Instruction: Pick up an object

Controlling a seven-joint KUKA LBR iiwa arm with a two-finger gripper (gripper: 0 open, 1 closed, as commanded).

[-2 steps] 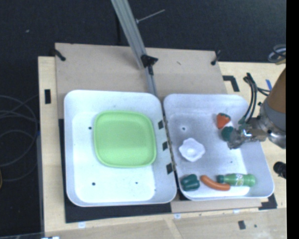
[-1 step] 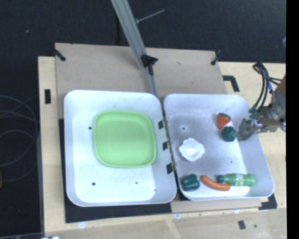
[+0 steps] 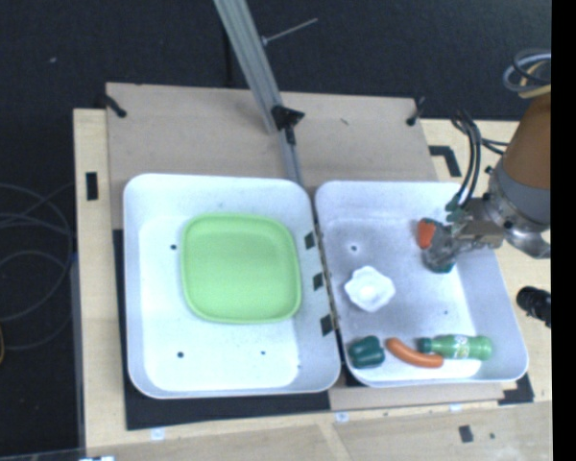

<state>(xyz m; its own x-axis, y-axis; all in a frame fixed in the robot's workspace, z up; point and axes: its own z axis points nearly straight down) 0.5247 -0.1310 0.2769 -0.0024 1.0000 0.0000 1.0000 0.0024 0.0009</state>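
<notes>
The gripper (image 3: 442, 254) is down in the right bin (image 3: 480, 286), right beside a small orange-red object (image 3: 426, 231); the grasp looks underway, its grip unreadable, and lifting comes next.

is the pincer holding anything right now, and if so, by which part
It cannot be told. The pincer is low in the right bin, right beside a red thing, but no grip on it shows.
</notes>
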